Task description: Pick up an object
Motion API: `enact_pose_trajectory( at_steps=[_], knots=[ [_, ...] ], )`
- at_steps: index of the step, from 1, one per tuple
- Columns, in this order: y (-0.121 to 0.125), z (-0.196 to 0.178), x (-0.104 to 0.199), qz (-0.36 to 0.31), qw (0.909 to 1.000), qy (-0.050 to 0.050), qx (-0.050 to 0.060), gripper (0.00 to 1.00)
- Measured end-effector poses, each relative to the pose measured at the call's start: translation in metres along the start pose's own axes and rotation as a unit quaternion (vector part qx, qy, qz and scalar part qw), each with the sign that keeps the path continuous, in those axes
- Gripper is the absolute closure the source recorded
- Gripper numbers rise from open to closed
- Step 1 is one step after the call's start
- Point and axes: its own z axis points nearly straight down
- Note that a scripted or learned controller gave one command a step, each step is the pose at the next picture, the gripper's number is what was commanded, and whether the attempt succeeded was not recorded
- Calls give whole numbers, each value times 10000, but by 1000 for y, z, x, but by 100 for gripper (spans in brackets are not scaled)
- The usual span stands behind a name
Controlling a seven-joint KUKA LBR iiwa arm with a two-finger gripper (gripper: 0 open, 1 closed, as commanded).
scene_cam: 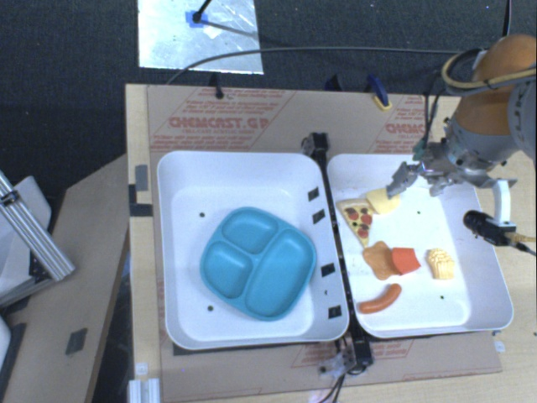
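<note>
Several toy foods lie in the right bin [482, 296]: a pizza slice [359, 218], a pale yellow wedge [382, 200], a brown piece [377, 261] touching a red block [405, 259], a corn cob [440, 264] and a sausage [379, 298]. My gripper [421, 182] hangs over the bin's far part, just right of the yellow wedge. It is open, and its left finger [404, 178] reaches down to the wedge's upper end. Nothing sits between the fingers.
A blue divided plate [258, 261] lies in the left bin [189, 183]. A black part on a white bracket [485, 223] sticks out from the arm over the right bin's right side. A foil sheet [197, 23] lies beyond the bench.
</note>
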Motion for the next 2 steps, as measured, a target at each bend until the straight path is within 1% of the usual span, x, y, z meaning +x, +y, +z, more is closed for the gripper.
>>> enact_pose_trajectory(
  at_steps=[1, 2],
  knots=[
    [3, -7, 0, -11, 10000, -8, -60, 0],
    [-1, 40, -8, 2, 10000, -7, -45, 0]
  ],
)
